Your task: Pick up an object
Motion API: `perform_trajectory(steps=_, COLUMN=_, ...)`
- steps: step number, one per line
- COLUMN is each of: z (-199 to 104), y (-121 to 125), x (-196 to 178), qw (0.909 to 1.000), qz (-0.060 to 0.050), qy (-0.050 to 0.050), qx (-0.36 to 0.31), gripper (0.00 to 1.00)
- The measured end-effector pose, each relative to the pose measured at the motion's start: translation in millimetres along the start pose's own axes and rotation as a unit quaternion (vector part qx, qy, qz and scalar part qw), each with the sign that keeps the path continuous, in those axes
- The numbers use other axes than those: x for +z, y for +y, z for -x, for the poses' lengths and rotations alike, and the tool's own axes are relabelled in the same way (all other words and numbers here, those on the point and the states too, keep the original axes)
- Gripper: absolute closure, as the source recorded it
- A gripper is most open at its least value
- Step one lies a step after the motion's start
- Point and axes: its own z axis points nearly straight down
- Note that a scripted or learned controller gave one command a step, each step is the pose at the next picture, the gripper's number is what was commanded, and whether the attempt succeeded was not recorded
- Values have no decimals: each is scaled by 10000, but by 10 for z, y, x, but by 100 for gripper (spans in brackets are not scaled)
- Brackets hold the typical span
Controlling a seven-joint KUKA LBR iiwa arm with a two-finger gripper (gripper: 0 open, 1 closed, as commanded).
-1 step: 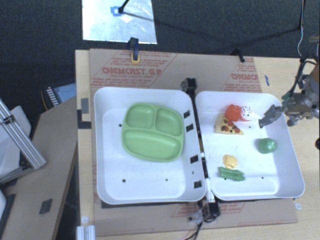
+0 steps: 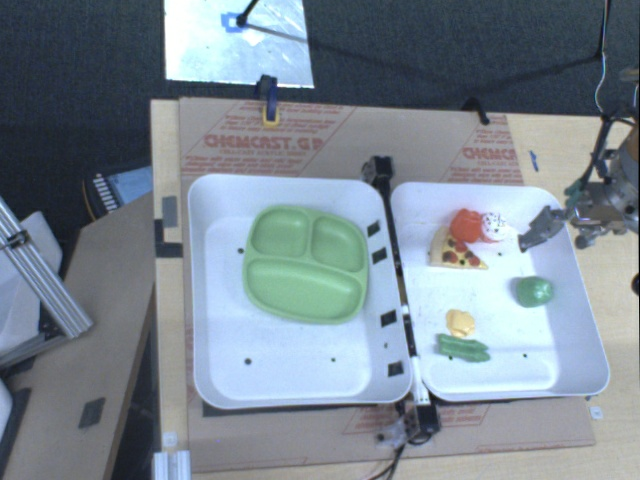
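Your left bin (image 2: 215,268) holds a green divided plate (image 2: 305,264). Your right bin (image 2: 575,358) holds a red toy (image 2: 468,224) touching a pizza slice (image 2: 457,252), a green ball (image 2: 534,291), a yellow piece (image 2: 459,321) and a green pod (image 2: 463,348) just below it. Your gripper (image 2: 540,230) sits over the right bin's upper right, nothing visibly between its fingers; you cannot tell their spread.
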Motion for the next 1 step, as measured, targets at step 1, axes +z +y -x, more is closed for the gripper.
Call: perform_trajectory(steps=1, z=11, y=89, x=576, qw=10000, qz=-14, qy=4, qx=6, gripper=0)
